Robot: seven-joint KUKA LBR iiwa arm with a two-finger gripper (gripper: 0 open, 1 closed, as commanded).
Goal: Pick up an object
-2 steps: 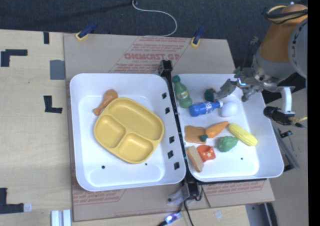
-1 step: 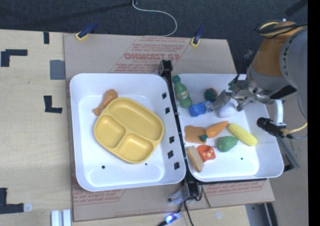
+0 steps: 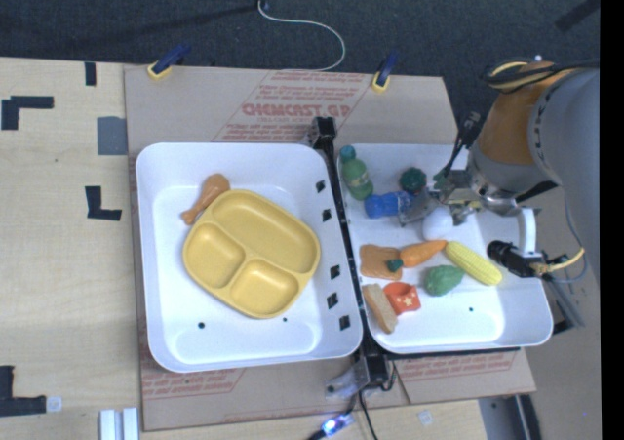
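My gripper (image 3: pixel 421 208) hangs low in the right bin (image 3: pixel 517 326), reaching in from the right. Its tip is just right of a blue block (image 3: pixel 382 204) and below a dark green round toy (image 3: pixel 412 179); I cannot tell whether it touches either. A green bottle (image 3: pixel 354 175) stands at the bin's far left corner. Nearer the front lie an orange carrot (image 3: pixel 422 253), a yellow corn cob (image 3: pixel 473 262), a green pepper (image 3: pixel 442 279), a red piece (image 3: pixel 402 299) and two brown pieces (image 3: pixel 378 260).
The left bin (image 3: pixel 166 331) holds a yellow divided plate (image 3: pixel 252 253) with a tan drumstick (image 3: pixel 205 198) at its far left edge. The divider (image 3: pixel 336 233) between the bins runs close to the bottle. The grey arm (image 3: pixel 546 136) covers the right bin's far right side.
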